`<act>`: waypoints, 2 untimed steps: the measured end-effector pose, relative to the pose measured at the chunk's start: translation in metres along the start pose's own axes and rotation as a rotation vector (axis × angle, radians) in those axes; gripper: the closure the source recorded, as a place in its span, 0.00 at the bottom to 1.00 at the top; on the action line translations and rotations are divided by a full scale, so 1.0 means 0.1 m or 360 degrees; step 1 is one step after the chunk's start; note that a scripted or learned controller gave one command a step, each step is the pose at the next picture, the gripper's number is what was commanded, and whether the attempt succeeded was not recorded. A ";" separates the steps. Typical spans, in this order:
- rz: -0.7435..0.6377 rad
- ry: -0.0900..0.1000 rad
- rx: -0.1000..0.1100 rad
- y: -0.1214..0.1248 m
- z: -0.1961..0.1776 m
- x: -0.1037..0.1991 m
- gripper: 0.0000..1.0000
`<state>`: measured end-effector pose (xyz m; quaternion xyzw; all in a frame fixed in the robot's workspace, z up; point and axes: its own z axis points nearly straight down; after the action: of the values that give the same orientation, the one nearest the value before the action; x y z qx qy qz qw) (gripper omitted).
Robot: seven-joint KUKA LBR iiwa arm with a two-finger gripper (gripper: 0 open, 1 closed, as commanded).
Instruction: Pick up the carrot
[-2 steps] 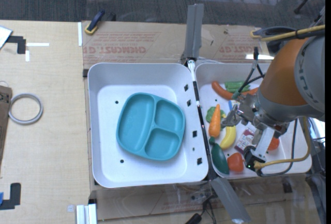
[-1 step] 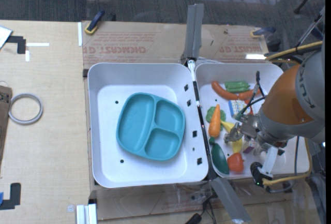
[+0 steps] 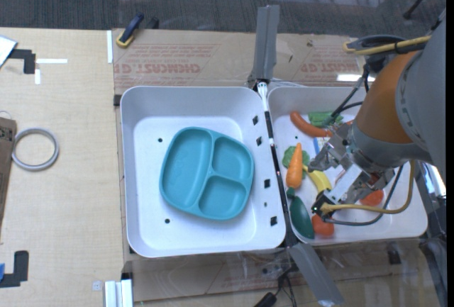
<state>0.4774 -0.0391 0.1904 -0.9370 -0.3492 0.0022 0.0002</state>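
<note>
While carrot (image 3: 294,167) lies upright near left wall of right bin (image 3: 404,227), arm's hand (image 3: 333,181) hovers just right of it among toy foods; finger state unclear. Teal plate (image 3: 206,172) in left bin (image 3: 142,157).

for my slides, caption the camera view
Arm's tool low in the right bin beside the carrot; teal plate in left bin.

A teal divided plate (image 3: 207,173) lay in the left white bin (image 3: 138,220). In the right bin (image 3: 404,226) were a red-orange pepper (image 3: 308,126), a green leafy piece (image 3: 323,116), a yellow piece (image 3: 318,180), a dark green item (image 3: 301,219) and a red item (image 3: 323,227). A roll of tape (image 3: 33,149) rested on the wooden worktop (image 3: 64,227), well left of the bins.
</note>
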 end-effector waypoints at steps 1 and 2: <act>0.0000 -0.0001 0.0000 0.00 0.00 0.00 0.00; 0.0000 -0.0001 0.0000 0.00 0.00 0.00 0.00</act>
<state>0.4773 -0.0391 0.1902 -0.9371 -0.3491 0.0024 0.0002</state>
